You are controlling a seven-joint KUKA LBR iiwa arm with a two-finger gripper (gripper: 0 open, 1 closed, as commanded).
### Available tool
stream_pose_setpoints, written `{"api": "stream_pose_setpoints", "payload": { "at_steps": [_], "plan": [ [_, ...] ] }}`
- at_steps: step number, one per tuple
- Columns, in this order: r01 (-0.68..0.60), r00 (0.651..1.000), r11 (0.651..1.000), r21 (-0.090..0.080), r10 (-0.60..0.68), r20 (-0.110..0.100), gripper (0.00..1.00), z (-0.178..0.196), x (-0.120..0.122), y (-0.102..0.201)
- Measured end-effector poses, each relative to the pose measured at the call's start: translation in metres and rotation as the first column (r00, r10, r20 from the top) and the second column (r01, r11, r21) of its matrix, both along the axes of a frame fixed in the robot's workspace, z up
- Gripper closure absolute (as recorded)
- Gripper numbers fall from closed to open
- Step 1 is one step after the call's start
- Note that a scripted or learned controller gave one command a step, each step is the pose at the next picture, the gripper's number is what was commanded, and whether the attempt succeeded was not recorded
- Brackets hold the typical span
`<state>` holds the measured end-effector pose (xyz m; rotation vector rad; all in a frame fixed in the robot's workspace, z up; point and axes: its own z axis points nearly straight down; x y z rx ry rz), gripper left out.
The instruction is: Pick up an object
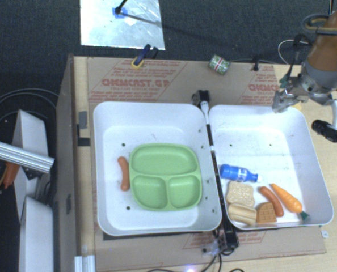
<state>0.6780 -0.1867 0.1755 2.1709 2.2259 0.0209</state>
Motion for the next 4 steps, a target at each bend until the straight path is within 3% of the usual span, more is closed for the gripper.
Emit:
{"api": "stream_pose_setpoints", "payload": {
  "at_steps": [1,3,4],
  "plan": [
    [0.020,0.999,1.000,0.013,-0.019,-0.026,1.00,0.057,-0.008,0.054],
    [0.020,0.999,1.000,0.013,-0.019,-0.030,1.00,0.063,-0.009,0.121],
    [0.020,0.999,1.000,0.014,-0.019,-0.030,1.00,0.063,-0.009,0.168]
  ]
}}
